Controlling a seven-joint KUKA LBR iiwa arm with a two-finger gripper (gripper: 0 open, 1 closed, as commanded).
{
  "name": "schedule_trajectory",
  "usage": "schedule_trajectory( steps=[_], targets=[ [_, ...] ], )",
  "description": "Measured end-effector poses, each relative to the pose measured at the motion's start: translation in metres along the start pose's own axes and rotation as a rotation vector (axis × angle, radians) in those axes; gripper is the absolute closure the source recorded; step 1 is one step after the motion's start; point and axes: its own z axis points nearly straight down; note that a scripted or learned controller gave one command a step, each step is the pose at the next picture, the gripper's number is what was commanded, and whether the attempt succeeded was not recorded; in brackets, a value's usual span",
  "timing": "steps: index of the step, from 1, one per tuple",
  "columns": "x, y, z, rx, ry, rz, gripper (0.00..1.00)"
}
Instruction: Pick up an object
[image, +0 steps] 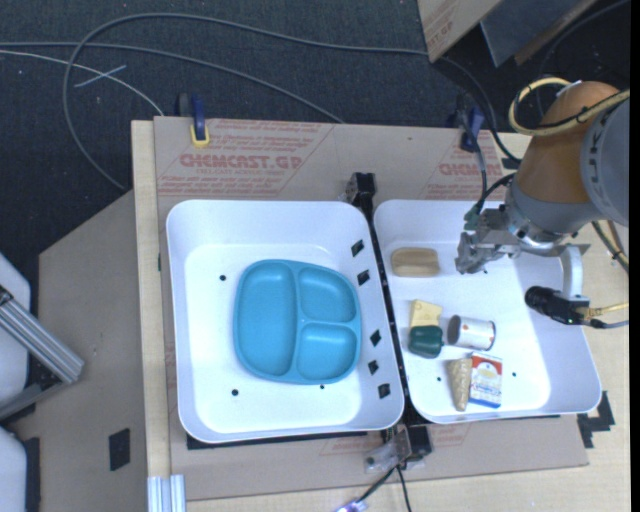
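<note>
Nothing looks picked yet: the gripper (474, 257) hovers just right of the tan oblong bread-like block (414, 262) in the right white bin (560, 385), its opening impossible to tell and nothing visibly held, so the whole grasp remains.

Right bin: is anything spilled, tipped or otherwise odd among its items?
Nothing spilled. The small can lies on its side in the right bin, close to the green piece. The other items lie flat and look undamaged.

Cardboard-covered bench (300, 150), two white bins (190, 300) side by side, apparently touching
</note>
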Motion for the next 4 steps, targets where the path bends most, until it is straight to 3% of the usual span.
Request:
schedule_trajectory(
  steps=[2,4],
  targets=[
    [-0.001,0.000,-0.087,-0.001,-0.001,-0.002,1.00],
    [0.102,-0.014,-0.100,0.005,0.002,-0.005,1.00]
  ],
)
